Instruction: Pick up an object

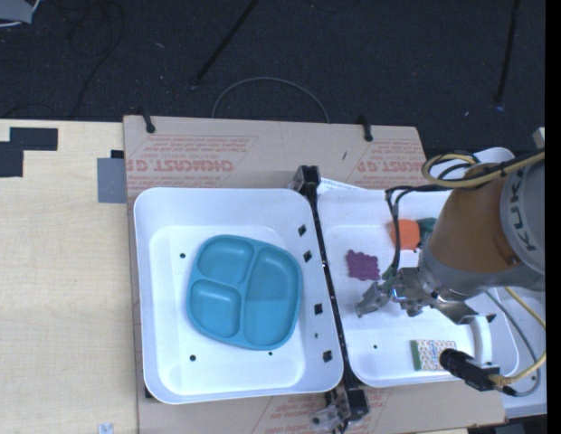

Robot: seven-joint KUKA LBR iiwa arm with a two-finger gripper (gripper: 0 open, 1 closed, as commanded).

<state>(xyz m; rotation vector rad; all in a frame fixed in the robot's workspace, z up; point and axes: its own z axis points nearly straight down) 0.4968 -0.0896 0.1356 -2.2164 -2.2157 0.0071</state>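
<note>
So far nothing is lifted. The likeliest target, a small purple object [362, 264], lies on the floor of the right bin [371, 378], toward that bin's 10 o'clock. The gripper [378, 299] hangs just beside it, at about its 5 o'clock, with its jaws spread and nothing between them. An orange object [405, 232] sits at the purple one's 1 o'clock, partly behind the arm [480, 238], and a small patterned card [432, 353] lies toward the bin's 5 o'clock. In the left bin [163, 369] rests a blue divided plate [244, 291]. By my reading, the approach is nearly done; closing and lifting remain.
</note>
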